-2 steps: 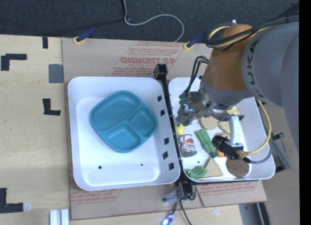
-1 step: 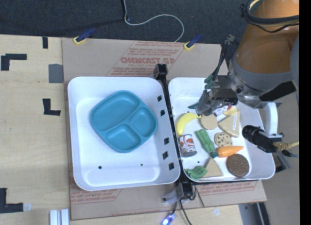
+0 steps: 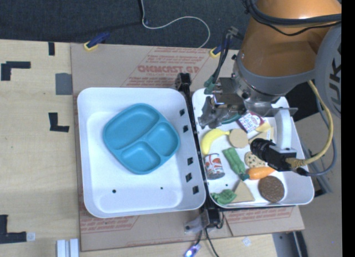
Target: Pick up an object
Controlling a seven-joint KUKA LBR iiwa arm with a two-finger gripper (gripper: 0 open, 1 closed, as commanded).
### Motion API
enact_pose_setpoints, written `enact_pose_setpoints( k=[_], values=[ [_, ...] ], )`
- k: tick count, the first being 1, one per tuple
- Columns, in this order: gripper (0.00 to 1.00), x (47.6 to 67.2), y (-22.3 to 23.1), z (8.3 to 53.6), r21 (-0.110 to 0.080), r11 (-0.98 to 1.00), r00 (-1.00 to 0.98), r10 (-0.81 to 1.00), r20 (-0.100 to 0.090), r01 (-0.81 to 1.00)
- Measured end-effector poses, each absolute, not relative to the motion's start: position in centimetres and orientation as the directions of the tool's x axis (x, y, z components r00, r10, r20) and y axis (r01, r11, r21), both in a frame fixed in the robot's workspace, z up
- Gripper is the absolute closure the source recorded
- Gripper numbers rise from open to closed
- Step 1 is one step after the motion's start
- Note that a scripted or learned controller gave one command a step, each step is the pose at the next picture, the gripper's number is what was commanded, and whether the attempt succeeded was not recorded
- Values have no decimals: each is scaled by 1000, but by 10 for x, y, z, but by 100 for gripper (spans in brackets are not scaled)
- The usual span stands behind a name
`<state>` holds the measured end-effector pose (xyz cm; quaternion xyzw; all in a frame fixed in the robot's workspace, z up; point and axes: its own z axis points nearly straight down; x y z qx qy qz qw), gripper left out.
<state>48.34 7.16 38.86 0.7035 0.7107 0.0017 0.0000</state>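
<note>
We see the gripper (image 3: 217, 112) low over the upper left part of the right bin (image 3: 304, 197), just above the toy banana (image 3: 213, 137); whether the banana touches it we cannot tell, nor how the jaws stand (dark metal and cables blur together there). Right of the banana lie a tan disc (image 3: 238, 138), a green pickle (image 3: 233, 160) and a small can (image 3: 213, 165). The left bin (image 3: 91, 139) holds a blue divided plate (image 3: 141, 137).
</note>
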Motion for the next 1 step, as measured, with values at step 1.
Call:
enact_pose_setpoints(
  k=[1],
  values=[
    [100,484,64,448,5,2,-2,1000,1,1000]
  ],
)
